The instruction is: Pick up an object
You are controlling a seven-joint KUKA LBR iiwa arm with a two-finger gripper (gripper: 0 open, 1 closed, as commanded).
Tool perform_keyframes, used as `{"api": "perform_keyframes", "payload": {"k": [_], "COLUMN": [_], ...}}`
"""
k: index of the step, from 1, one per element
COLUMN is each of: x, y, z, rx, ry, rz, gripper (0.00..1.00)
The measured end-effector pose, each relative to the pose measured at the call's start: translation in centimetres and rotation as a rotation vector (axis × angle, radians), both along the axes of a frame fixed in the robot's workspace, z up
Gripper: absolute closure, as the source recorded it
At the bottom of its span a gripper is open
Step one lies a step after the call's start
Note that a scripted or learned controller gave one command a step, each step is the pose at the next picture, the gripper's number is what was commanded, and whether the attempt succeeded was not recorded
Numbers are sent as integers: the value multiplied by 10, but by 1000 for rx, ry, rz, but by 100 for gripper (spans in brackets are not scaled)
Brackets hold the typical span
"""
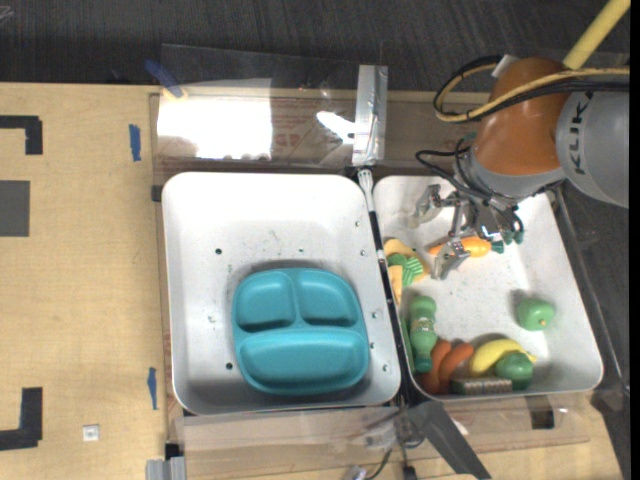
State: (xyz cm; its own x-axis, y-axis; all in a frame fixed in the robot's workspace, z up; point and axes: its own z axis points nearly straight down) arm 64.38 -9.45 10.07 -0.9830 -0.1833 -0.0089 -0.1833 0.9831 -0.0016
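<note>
Your gripper (455, 238) hangs low at twelve o'clock in the right bin (575, 298), but whether it is spread or closed on anything you cannot tell. An orange toy (478, 250) sits just beside it; toys crowd the bin's nine o'clock wall, so a descent could jam or knock them aside.
</note>
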Motion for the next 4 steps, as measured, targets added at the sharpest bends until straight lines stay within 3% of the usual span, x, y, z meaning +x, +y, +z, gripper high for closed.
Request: {"api": "perform_keyframes", "payload": {"k": [1, 2, 3, 4], "x": [1, -3, 25, 24], "y": [2, 41, 27, 73], "z": [9, 123, 178, 186], "rx": [0, -1, 0, 0], "ry": [-4, -5, -3, -1], "rz": [1, 189, 100, 239], "gripper": [100, 100, 100, 100]}}
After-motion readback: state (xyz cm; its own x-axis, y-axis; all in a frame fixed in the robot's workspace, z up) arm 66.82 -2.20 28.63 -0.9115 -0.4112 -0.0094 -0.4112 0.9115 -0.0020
